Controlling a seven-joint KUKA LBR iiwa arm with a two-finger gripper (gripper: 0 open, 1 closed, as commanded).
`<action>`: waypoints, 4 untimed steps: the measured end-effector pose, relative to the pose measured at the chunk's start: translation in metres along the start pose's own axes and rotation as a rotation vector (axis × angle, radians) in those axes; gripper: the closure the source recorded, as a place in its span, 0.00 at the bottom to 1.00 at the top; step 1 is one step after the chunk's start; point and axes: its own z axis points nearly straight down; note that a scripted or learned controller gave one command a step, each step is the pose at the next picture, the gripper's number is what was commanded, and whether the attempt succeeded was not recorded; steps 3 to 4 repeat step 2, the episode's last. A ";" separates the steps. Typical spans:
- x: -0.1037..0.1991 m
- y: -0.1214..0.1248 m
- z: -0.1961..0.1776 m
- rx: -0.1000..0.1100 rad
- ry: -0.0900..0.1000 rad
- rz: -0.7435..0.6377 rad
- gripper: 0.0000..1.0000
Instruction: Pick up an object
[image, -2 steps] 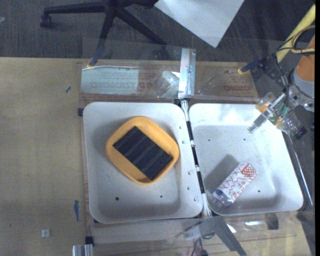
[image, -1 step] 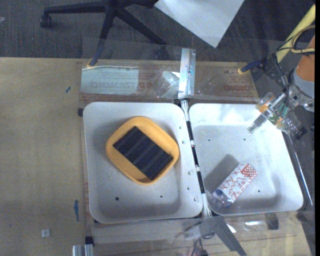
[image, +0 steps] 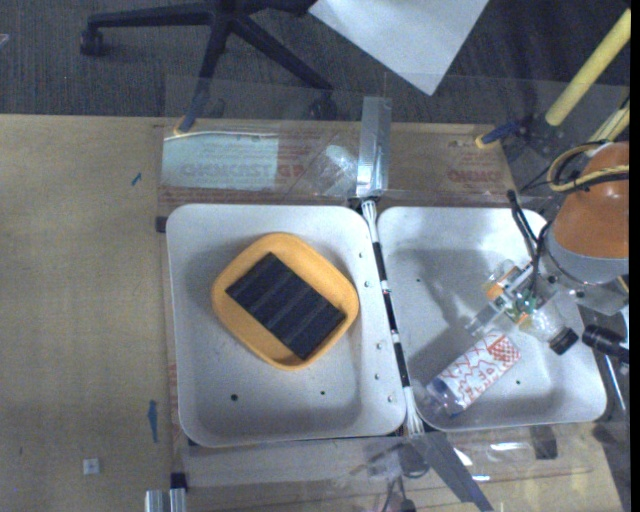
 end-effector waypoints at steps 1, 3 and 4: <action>-0.059 0.029 0.018 -0.006 0.002 0.230 0.00; -0.017 0.118 -0.032 -0.002 -0.003 0.110 0.00; -0.017 0.118 -0.032 -0.002 -0.003 0.110 0.00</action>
